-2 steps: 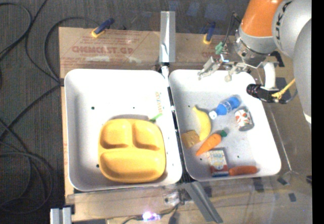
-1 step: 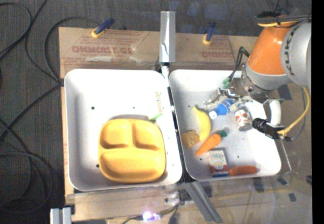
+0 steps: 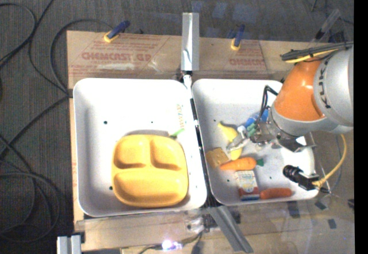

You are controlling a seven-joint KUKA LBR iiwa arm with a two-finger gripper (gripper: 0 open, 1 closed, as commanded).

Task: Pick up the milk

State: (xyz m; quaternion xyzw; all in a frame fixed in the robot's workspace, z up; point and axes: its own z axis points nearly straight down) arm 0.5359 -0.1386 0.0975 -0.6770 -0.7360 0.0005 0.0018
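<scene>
Right now the milk carton (image 3: 246, 184) lies flat in the right bin (image 3: 230, 97), close to its near wall, with its long axis running far to near. The gripper (image 3: 244, 139) hangs farther back and a little left of it, so the carton lies toward the near side from the tool. Between the two lies a carrot (image 3: 238, 164), stretched left to right just beyond the carton's far end. A red sausage-like piece (image 3: 275, 193) rests just right of the carton, and a tan cracker-like item (image 3: 215, 157) sits to its far left. Whether the gripper is spread or closed, I cannot tell; cables and the orange wrist crowd it, and a yellow object (image 3: 228, 130) beside it is hard to identify. A yellow divided tray (image 3: 150, 170) occupies the left bin (image 3: 103, 103).
</scene>
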